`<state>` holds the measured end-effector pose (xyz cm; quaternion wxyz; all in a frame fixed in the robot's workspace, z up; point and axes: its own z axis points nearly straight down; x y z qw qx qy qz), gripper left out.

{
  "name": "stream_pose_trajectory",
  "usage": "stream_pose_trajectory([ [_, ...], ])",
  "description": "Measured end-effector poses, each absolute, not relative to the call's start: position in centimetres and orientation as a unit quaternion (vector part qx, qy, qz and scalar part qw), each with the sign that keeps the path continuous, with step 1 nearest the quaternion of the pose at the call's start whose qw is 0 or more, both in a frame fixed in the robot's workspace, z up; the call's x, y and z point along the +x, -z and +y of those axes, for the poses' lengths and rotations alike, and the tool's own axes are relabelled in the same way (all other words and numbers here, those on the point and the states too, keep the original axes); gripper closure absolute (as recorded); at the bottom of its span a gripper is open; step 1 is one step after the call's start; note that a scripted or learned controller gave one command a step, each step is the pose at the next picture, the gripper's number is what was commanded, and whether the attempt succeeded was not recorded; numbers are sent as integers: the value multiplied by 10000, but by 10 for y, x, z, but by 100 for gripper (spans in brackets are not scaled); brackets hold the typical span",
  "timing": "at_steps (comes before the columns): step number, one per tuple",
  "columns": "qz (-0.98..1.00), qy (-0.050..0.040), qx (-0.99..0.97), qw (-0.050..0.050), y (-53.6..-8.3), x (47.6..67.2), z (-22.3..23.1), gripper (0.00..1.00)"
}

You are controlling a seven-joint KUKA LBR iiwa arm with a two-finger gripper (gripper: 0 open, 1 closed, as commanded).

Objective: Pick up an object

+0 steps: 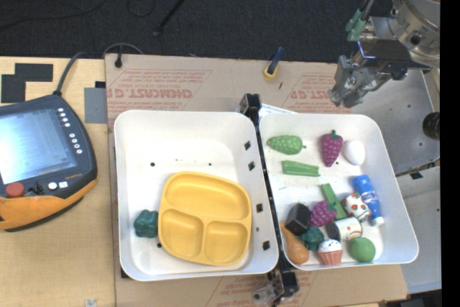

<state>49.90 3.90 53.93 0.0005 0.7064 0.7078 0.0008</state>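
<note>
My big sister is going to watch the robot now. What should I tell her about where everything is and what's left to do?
Gripper: up over the cardboard behind the right bin, above its far edge, nothing held that I can see.
Right bin: the toys, among them a purple grape bunch, a white egg, a green pickle, a blue bottle and a cupcake.
Left bin: a yellow divided tray and a dark green toy beside it.
Done: nothing picked up yet.
Left: lower into a bin, grab one toy, lift it.
</note>
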Motion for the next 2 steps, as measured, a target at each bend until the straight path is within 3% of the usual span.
stream_pose_trajectory([
  [1,7071,83,7070,-63,-366,477,63,100],
  [2,7082,5,7060,-1,-384,500,66,100],
])
